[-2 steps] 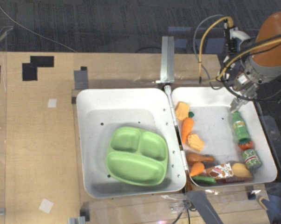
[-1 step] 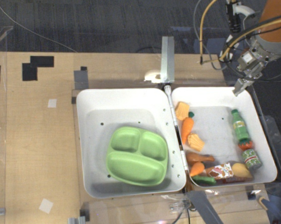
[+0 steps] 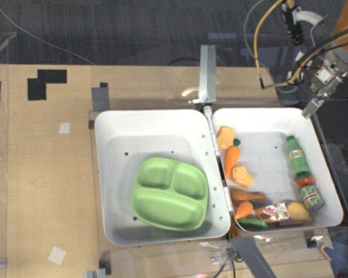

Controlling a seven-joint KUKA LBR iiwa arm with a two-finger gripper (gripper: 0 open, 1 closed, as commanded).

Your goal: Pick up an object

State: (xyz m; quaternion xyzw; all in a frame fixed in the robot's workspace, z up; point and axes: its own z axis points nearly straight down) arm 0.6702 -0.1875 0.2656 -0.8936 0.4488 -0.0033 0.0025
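The right bin [image 3: 265,123] holds several toy foods. An orange carrot [image 3: 233,158] lies by its left wall, with a yellow-orange piece [image 3: 225,137] above it and a ridged tan piece [image 3: 242,176] below. A green bottle [image 3: 295,155] and a small red-capped jar [image 3: 310,196] lie along the right side. A brown sausage [image 3: 249,194], a red packet [image 3: 275,213] and a tan potato [image 3: 300,212] crowd the near edge. My gripper [image 3: 312,106] hangs over the bin's far right corner, apart from all of them and holding nothing that I can see.
The left bin [image 3: 113,141] holds a green divided plate [image 3: 170,193]. A metal divider post [image 3: 206,76] stands behind the seam between the bins. Cables [image 3: 272,22] loop above the wrist at the upper right. Wooden bench lies to the left.
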